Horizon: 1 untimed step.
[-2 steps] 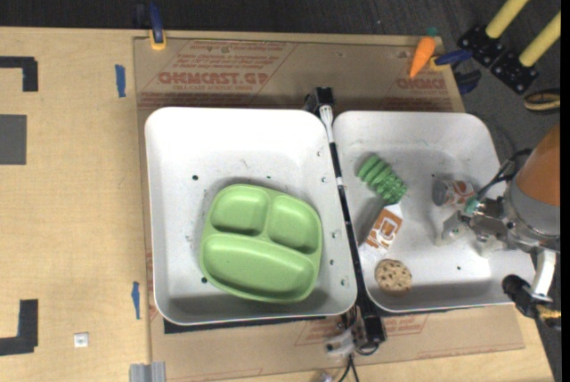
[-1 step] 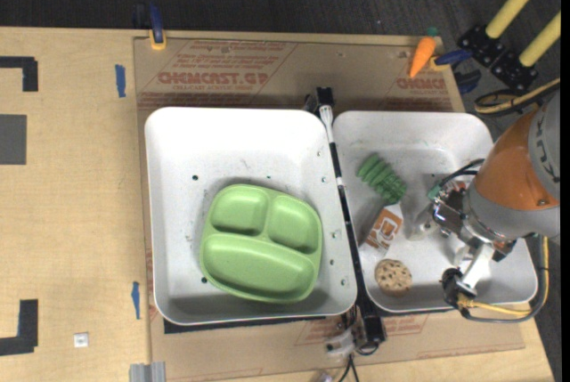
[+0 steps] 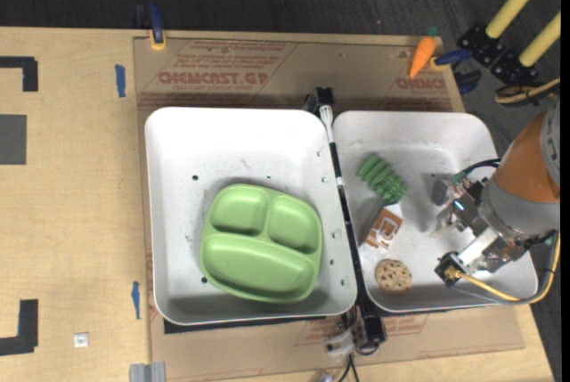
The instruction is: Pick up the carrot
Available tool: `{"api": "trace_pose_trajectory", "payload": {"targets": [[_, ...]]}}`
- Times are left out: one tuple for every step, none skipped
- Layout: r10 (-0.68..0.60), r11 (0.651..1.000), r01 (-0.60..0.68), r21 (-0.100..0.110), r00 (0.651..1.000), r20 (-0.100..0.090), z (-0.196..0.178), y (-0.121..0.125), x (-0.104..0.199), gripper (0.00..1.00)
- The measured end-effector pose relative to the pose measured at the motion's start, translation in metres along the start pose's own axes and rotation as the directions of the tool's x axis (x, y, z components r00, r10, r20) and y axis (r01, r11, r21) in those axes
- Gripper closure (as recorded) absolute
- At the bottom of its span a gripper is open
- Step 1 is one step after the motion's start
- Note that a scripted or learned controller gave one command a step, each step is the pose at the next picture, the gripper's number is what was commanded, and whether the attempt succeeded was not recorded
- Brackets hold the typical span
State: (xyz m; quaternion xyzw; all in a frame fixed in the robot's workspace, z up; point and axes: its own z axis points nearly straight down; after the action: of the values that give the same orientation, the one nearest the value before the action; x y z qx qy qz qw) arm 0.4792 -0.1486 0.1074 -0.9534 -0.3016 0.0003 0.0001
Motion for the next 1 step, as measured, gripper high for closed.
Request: {"api": "trace_pose_trajectory", "payload": {"targets": [[-0.168, 0.986, 0.168, 0.000, 0.986, -0.008, 0.0186, 0.0362, -0.0221, 0.00]]}}
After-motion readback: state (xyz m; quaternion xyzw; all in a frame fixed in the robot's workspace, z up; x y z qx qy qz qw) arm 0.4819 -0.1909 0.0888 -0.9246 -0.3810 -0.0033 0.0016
